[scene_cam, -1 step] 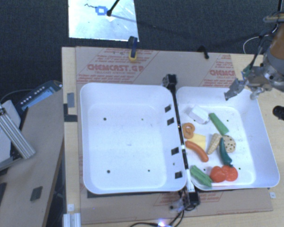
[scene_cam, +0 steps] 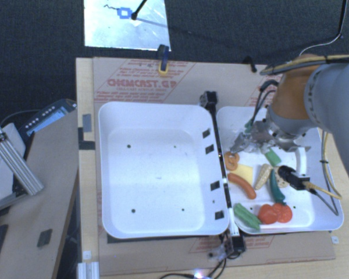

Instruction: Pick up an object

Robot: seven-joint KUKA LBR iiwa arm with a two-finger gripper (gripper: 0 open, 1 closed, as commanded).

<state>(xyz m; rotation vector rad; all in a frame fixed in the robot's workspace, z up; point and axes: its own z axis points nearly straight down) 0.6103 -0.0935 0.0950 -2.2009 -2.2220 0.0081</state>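
My gripper (scene_cam: 242, 142) hangs low over the back left part of the right bin (scene_cam: 323, 211), just above and right of an orange ring-shaped piece (scene_cam: 231, 159). In front of it lie a yellow wedge (scene_cam: 244, 172), an orange sausage (scene_cam: 242, 185), a pale corn cob (scene_cam: 262, 176), a small light green piece (scene_cam: 272, 157) and a dark green pod (scene_cam: 276, 188). A red tomato (scene_cam: 275, 213) and a green cucumber (scene_cam: 246, 216) rest near the bin's front edge. Nothing shows between the gripper's tips.
The left bin (scene_cam: 113, 214) stands beside the right one, with a black clipped divider (scene_cam: 216, 156) between them. The arm's grey and orange wrist (scene_cam: 305, 97) covers the right bin's back right corner. A cardboard sheet (scene_cam: 139, 80) lies under both bins.
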